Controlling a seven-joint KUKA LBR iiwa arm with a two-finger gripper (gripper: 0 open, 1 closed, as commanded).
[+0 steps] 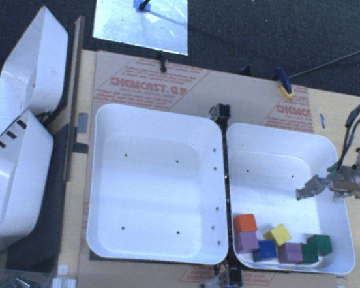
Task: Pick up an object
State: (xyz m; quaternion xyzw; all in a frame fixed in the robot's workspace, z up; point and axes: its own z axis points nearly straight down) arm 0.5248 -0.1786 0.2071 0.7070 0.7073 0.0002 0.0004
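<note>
A: Looking down, camera view: gripper [307,189] hangs over the right bin [278,145], mid-right. Fingers?
B: Can't tell, too blurred. Nothing seen between them.
A: Blocks?
B: Clustered along the near wall; yellow block [280,234] lies nearest, toward the camera.

Glossy white plastic bins [169,122]

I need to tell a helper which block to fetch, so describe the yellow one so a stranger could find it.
Look in the right-hand bin, at the cluster of blocks along its near edge. The yellow block sits in the middle of that cluster, slightly behind the blue block and purple block. It is the only yellow one.
</note>
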